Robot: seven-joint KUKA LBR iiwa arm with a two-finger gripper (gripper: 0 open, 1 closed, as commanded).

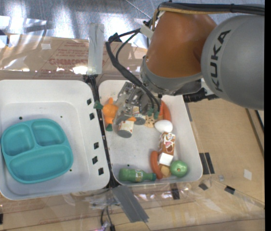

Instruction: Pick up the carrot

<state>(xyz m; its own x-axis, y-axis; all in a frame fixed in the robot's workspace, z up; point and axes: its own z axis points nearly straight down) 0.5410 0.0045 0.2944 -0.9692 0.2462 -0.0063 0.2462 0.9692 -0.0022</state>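
Carrot [110, 110] lies just left of lowered jaws [128, 110].

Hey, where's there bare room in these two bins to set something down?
Left bin: bare floor above and right of the teal tray. Right bin: bare middle between the green bottle and the gripper. Crowded along the top and right, around carrot, egg, apple.

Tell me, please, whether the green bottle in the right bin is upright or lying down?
Lying down: the green bottle rests lengthwise on the right white bin's floor.
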